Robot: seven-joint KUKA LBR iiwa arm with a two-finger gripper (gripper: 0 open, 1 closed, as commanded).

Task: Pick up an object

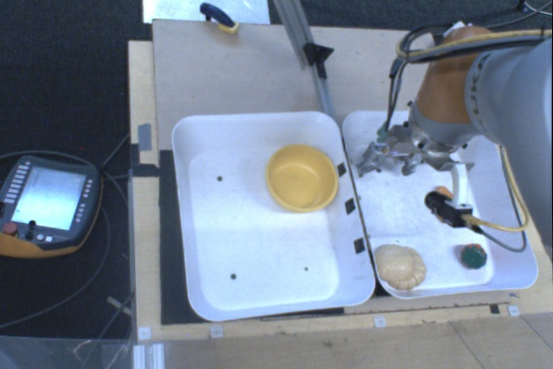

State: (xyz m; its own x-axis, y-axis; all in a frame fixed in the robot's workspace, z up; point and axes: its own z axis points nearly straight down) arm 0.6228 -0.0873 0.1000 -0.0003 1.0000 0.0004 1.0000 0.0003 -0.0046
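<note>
My gripper [378, 158] hangs over the upper left part of the right bin [510, 276], close to the wall between the two bins. Nothing shows in its grasp. A beige, bun-like round object [399, 265] lies at the front left of the right bin, well below the gripper. A small dark green object [473, 255] rests near that bin's front right corner. A yellow bowl [301, 177] stands upright in the upper middle of the left bin [216, 272], to the left of the gripper.
The grey arm with its orange band [449, 91] covers the upper right of the right bin. A slanted metal pole [289, 4] crosses the bench behind the bins. A teach pendant [43, 203] lies on the floor at far left.
</note>
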